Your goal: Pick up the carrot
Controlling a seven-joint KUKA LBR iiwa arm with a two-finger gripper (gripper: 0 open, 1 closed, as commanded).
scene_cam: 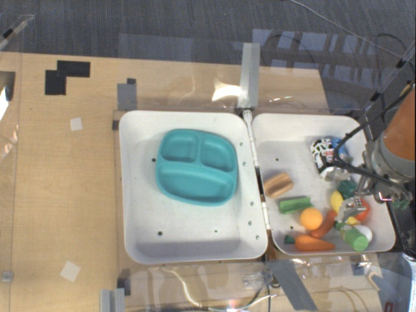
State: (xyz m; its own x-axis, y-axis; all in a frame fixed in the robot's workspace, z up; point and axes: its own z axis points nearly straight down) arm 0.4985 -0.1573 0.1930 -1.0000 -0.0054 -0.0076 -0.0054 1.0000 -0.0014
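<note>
gripper point(353, 208) hangs over crowded toys in the right bin point(286, 132), finger state i cannot tell; the carrot point(314, 243) touches the orange ball point(311, 219), so it may grab a neighbour

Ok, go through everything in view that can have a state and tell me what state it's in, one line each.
carrot: lying flat in the right bin, near its front edge, not gripped.
end effector: low over the right bin's right side, among the toys.
teal divided tray: right way up in the left bin, nothing in its compartments.
hot dog bun: lying flat, apart from the other toys.
orange ball: resting beside the carrot.
</note>
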